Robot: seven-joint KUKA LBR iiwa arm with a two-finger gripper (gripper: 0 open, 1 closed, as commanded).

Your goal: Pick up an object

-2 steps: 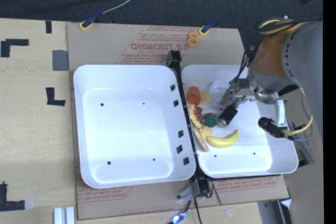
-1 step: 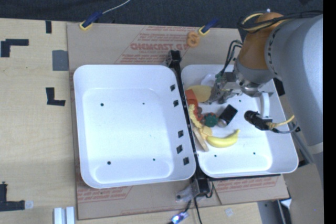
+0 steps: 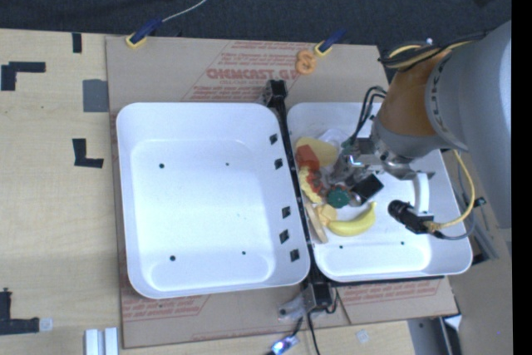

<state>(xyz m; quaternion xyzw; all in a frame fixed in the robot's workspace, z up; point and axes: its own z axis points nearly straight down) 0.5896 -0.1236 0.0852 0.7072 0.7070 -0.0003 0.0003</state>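
Nearest the camera's low edge runs the cardboard-covered worktop (image 3: 208, 75), bearing the two white bins side by side. In the right bin (image 3: 391, 262), the closest item is a yellow banana (image 3: 353, 223), lying curved on the bin floor, with a pale stick-like piece (image 3: 317, 220) just beside its left end near the dividing wall. Just behind the banana sits a small green object (image 3: 338, 198), and farther back a red piece (image 3: 307, 156) rests on a yellow one (image 3: 323, 150); these toys crowd against the left wall of that bin. The claw (image 3: 353, 173) hangs low over this cluster, just above the green object, but whether it is spread or closed I cannot tell, since the wrist and dark fittings hide it. The left bin (image 3: 199, 195) lies well apart from the action. The banana looks like a light, rigid plastic toy, probably smooth and somewhat slippery; it would best be taken across its narrow middle, where it lies free of its neighbours. Farthest back, an orange ring (image 3: 306, 61) rests on the cardboard.
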